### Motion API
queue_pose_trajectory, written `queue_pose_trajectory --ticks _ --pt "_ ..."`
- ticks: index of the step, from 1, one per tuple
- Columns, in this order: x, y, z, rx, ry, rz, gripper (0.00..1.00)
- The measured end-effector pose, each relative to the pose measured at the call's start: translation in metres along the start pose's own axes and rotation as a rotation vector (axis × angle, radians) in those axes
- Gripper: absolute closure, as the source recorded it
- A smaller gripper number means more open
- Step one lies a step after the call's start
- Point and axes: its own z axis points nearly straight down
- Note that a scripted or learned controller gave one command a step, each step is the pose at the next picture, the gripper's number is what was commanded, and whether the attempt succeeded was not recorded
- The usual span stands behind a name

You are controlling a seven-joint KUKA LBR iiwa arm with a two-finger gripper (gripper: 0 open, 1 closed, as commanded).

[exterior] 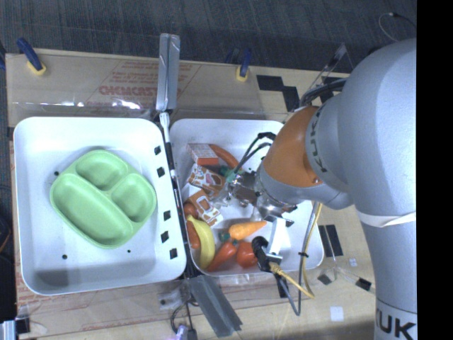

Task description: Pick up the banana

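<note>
From the overhead camera I see the curved yellow banana [204, 238] lying at the lower left of the right-hand shallow white bin [297, 137], among other toy food. The two-finger gripper [237, 185] hangs just above and right of it, seemingly apart from it.

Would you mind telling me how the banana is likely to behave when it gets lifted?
The banana looks like smooth moulded plastic, so probably stiff, light and somewhat slippery. Its curve may let it rock or twist in a grip. It lies packed against the red pepper and bin wall, so neighbours may shift.
</note>
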Motion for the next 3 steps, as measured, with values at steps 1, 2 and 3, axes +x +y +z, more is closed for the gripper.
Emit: queue_pose_trajectory --ticks 1,2,3 --pt "-0.005 0.025 0.013 0.031 -0.003 0.043 0.0" --pt "0.015 -0.011 0.012 0.023 -0.008 -0.007 0.0" --pt "0.009 -0.034 0.011 0.027 0.0 -0.273 0.0"
